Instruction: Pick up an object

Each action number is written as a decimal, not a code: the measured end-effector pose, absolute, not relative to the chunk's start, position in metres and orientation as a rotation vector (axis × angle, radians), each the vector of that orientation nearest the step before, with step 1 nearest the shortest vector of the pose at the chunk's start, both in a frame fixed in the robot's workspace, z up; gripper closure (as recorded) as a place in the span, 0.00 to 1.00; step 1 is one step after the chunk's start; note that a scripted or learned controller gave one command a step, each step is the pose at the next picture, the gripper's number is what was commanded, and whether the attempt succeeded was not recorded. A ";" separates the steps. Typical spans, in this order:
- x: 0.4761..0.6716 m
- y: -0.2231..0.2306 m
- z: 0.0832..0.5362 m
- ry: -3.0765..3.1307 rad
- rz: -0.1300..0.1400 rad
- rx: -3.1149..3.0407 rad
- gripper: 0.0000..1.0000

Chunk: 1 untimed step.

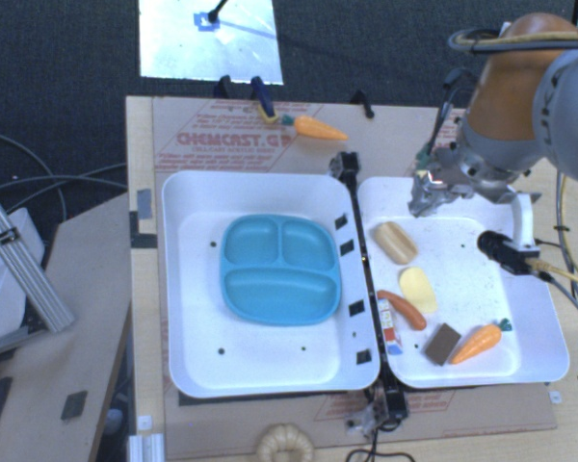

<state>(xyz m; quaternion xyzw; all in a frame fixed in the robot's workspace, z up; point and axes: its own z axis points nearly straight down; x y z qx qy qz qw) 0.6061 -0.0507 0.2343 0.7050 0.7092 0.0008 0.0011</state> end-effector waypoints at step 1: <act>0.609 -0.054 0.234 2.224 0.002 2.215 1.00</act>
